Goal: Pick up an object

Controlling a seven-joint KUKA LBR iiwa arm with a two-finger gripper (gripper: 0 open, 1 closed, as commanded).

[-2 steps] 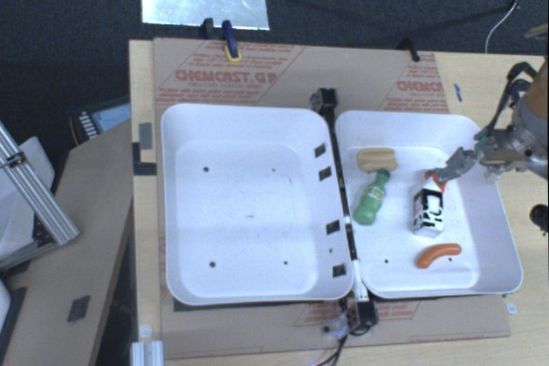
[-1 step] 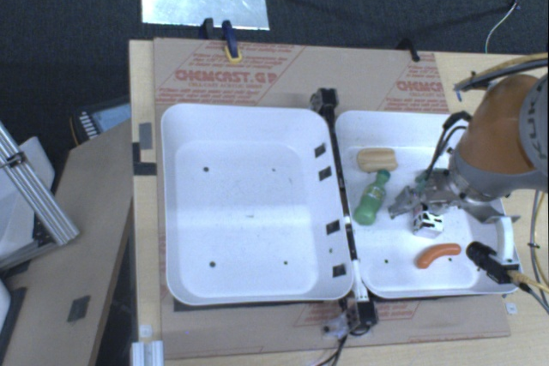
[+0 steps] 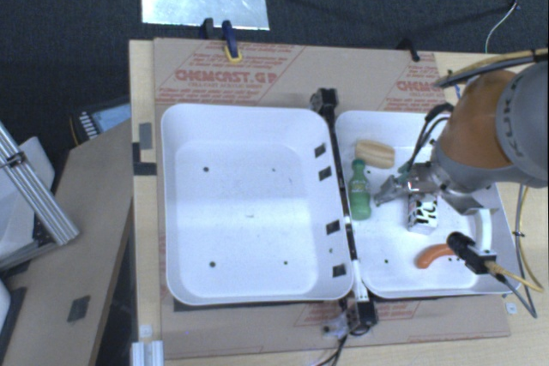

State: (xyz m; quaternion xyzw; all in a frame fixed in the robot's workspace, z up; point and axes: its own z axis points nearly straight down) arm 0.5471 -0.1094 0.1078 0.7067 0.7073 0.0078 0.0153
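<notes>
Camera view is showing my fingers (image 3: 403, 184), spread and holding nothing, hanging just right of the green bottle (image 3: 359, 191), lying lengthwise along the divider.

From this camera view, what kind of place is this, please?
Probably a robotics lab bench for grasping trials. A robot arm reaches over two white bins, small test objects like a green bottle lie in one, and cardboard covers the bench.

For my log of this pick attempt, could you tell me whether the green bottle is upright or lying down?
Lying down. The green bottle rests flat on the right bin floor, beside the divider.
</notes>
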